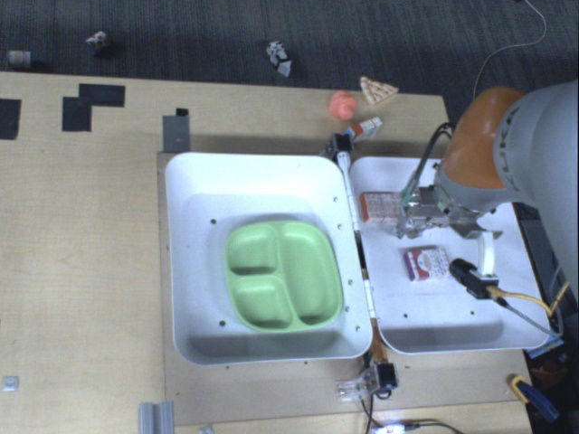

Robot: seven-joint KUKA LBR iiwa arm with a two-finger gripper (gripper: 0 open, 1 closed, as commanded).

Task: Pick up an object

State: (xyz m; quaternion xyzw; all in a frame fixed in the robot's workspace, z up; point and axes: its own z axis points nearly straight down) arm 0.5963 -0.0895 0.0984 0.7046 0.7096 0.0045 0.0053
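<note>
- Apparently the end effector (418,221) is hovering low in the right bin (452,337), nearing a grasp; whether it is open or closed cannot be told.
- Just beside it a flat red-and-white packet (427,263) is lying, with a flat printed card (377,207) on its other side.
- Next, it needs centring over one.
- Farther off, a glossy green plastic tray (282,274) is sitting.

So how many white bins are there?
2. The left bin holds a green tray. The right bin has small packets, under the arm.
</note>
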